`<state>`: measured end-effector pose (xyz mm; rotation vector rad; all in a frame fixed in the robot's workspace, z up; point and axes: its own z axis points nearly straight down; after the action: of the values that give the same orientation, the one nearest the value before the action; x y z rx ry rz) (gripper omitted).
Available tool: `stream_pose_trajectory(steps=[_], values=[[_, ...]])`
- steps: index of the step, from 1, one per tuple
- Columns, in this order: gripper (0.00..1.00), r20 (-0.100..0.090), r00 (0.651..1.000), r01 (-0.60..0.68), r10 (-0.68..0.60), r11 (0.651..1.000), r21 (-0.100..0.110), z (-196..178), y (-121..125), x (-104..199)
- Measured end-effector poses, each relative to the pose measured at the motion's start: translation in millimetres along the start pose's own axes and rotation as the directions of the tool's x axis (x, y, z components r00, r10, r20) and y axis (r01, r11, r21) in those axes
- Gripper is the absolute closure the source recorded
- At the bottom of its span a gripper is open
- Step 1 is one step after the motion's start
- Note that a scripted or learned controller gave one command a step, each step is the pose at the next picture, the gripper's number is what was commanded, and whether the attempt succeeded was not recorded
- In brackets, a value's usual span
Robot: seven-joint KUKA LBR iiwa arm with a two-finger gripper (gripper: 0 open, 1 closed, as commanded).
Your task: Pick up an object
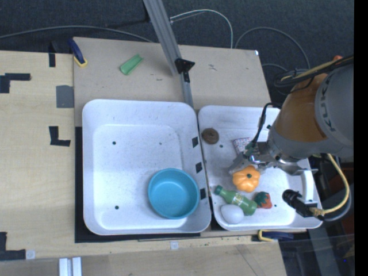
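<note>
Hovering in the right bin (227, 119), the gripper (248, 161) sits just above a small orange pumpkin (246, 179), grip state unclear.

Bench (230, 73): two white bins (103, 119), green block (130, 64).

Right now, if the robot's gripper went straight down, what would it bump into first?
Probably the small orange pumpkin, which sits right under the gripper in the right bin. Depth is hard to judge from this slanted view, so it may already be touching.

No legible text or labels, perhaps too blurred.
</note>
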<state>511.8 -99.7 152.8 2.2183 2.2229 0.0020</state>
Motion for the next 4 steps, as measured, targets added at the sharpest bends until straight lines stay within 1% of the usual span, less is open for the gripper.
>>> stream_pose_trajectory(steps=[1,2,3,4], values=[[1.00,0.000,1.000,0.001,0.000,1.000,-0.002,-60,-3,6],[1.00,0.000,1.000,-0.001,0.001,1.000,0.001,-77,-2,7],[1.00,-0.001,1.000,0.004,-0.004,1.000,0.003,-78,12,48],[1.00,-0.002,1.000,0.006,-0.006,1.000,0.002,-86,40,99]])
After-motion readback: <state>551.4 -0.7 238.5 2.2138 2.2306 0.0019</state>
